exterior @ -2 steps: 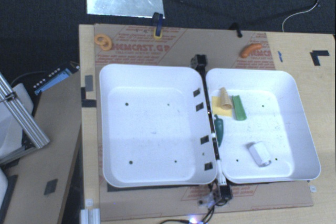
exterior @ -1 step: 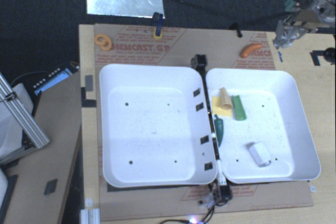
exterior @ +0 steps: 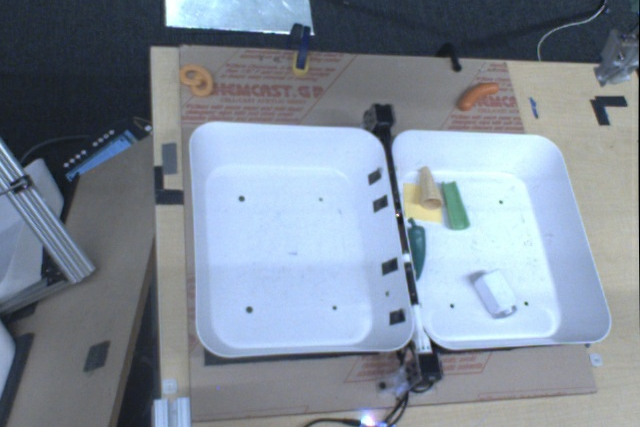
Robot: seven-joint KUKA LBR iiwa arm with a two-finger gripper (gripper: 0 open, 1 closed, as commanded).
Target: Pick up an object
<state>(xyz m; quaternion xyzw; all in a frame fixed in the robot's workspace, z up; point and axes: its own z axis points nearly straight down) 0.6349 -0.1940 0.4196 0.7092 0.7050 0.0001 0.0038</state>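
In the right bin [exterior: 575, 215], the white block [exterior: 494, 294] is best approached from directly above, being well apart from the rest

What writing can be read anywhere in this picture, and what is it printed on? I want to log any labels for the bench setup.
"CHEMCAST GP" in red on the brown board under the bins, near its far edge; the first letters are partly hidden and blurred, so this reading is unsure.
More red print repeats across the same board near the orange sausage-shaped toy and along the near edge, too small and blurred to read.
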